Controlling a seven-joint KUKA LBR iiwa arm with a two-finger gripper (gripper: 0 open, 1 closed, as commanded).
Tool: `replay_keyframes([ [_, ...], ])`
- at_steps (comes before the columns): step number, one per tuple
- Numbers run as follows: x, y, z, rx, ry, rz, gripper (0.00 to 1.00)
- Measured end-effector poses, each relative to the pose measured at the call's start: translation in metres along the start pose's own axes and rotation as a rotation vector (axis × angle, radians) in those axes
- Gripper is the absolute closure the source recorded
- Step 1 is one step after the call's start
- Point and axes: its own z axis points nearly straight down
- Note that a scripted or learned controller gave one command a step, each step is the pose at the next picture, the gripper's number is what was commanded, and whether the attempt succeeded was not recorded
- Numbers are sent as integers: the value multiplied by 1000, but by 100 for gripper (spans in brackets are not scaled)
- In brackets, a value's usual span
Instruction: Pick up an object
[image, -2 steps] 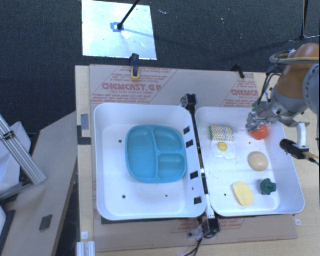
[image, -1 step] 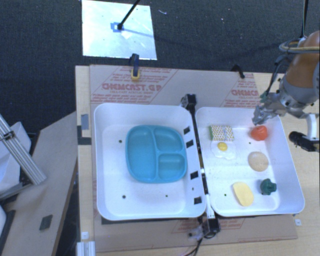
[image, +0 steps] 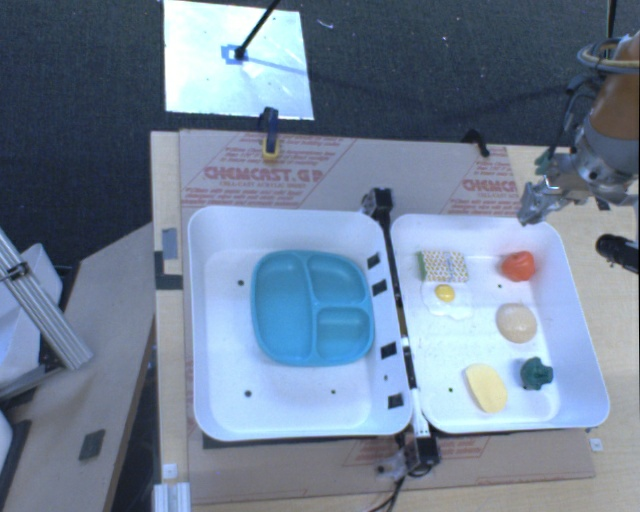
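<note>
A: Two bins sit side by side on the desk (image: 170, 400). The left bin (image: 215, 400) carries just a blue tray (image: 310, 308), smooth moulded plastic with three compartments, lying flat in the middle. It reads as a place to put things, not a pick target.

B: And the right bin (image: 580, 400)?

A: Small toy foods, spread well apart, which I take to be deliberate, leaving room around each for a grasp. There's a flat patterned cracker (image: 442, 265), a glossy fried egg (image: 447, 297) just below it, a yellow wedge (image: 486, 387) lower down, a pale round bun (image: 516, 322), an orange tomato (image: 517, 265) and a knobbly green piece (image: 536, 373).

B: Where's the gripper (image: 531, 208)?

A: Above the right bin's far corner, apart from everything, with nothing in it. Whether it's released or clenched, I cannot tell. The tomato lies nearest, and its rounded shape may slip.
</note>
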Motion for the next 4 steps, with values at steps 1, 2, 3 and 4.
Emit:
replay_keyframes([
  [1,0,2,-30,4,1,0,100],
  [2,45,-10,-35,7,3,-2,100],
  [3,95,-14,-36,8,4,-3,100],
  [4,152,-22,-23,9,4,-3,100],
])
